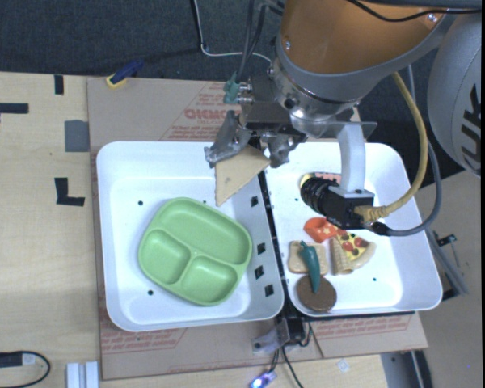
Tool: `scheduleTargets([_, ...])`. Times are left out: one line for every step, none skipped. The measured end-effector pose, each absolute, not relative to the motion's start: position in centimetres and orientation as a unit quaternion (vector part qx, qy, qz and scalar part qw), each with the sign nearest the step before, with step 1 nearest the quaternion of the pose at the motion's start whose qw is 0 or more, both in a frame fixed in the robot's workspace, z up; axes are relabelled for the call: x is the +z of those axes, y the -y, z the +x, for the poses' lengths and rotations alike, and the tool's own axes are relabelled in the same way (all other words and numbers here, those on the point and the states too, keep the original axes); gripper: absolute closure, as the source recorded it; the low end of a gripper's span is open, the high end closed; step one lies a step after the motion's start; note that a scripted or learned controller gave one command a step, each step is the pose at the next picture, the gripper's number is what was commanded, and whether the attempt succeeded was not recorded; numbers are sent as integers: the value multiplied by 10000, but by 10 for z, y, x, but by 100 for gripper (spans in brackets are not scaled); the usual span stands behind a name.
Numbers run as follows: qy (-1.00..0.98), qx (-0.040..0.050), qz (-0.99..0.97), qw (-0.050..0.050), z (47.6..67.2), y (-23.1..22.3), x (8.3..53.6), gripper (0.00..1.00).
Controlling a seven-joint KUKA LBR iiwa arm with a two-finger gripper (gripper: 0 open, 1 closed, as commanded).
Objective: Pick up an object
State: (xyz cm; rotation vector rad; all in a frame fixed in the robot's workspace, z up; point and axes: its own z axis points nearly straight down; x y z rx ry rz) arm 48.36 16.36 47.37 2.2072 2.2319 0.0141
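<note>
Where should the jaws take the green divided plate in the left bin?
By the outer rim of the green plate, coming from above: it lies flat and wide in the left bin, so only the thin raised edge fits between jaws, likely on its open left side.

Matt green plastic tray [196, 250]

The green divided plate [196, 250] fills the middle and lower part of the left bin [113, 217], leaving bare floor along its left side and above it. Right of the plate, past the wall between the 2 bins, toy foods [327, 253] crowd the right bin's [404, 285] left half; farther right lies open floor.
</note>
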Motion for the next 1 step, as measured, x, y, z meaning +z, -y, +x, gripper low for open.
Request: scheduleTargets([-7082,-32,7060,-13,483,-173,414,100])
